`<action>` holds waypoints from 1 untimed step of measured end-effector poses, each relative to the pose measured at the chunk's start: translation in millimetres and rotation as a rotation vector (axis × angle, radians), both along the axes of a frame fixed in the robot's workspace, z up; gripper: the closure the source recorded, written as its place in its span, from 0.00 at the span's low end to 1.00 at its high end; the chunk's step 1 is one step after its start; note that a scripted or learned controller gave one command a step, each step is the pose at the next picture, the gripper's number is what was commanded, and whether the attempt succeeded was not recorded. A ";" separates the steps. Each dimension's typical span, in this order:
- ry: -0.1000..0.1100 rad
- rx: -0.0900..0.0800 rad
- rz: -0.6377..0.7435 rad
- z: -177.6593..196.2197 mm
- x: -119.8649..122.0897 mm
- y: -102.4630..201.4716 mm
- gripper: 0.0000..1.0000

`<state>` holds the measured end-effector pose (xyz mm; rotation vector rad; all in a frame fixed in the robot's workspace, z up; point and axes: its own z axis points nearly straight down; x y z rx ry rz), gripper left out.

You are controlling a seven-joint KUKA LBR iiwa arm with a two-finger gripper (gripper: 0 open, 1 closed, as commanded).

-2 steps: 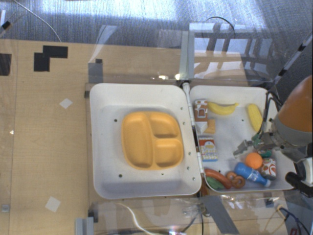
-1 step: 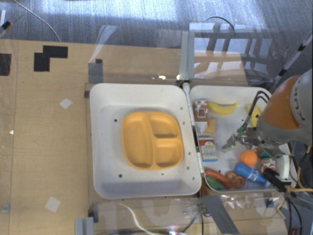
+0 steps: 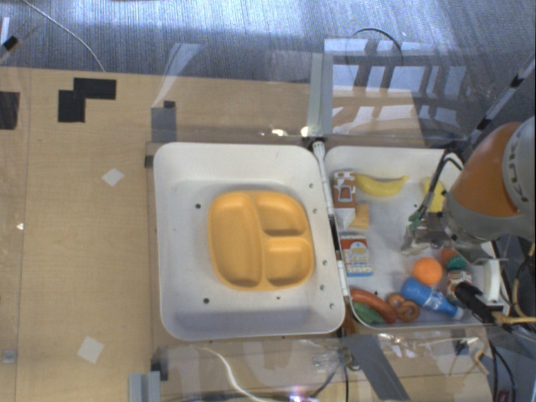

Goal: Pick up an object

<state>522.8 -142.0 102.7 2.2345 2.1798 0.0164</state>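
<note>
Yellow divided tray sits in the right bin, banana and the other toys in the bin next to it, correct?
Not quite. The camera view shows the yellow divided tray in the left bin; the banana and the other toys lie in the right bin.

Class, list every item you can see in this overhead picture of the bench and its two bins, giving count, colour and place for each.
Shallow white plastic bins: two, white, side by side on the bench.
Yellow divided plastic tray: one, yellow, middle of the left bin.
Yellow toy banana: one, yellow, top of the right bin.
Small printed cartons: two, white and red-brown, left side of the right bin.
Orange ball: one, orange, lower right bin.
Blue plastic bottle: one, blue, below the ball.
Red toy pepper: one, red, bottom edge of the right bin.
Grey arm with orange band: one, over the right bin; its gripper hangs near the ball.
</note>
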 end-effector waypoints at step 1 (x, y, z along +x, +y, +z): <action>0.001 0.000 0.000 -0.6 -0.3 0.2 0.00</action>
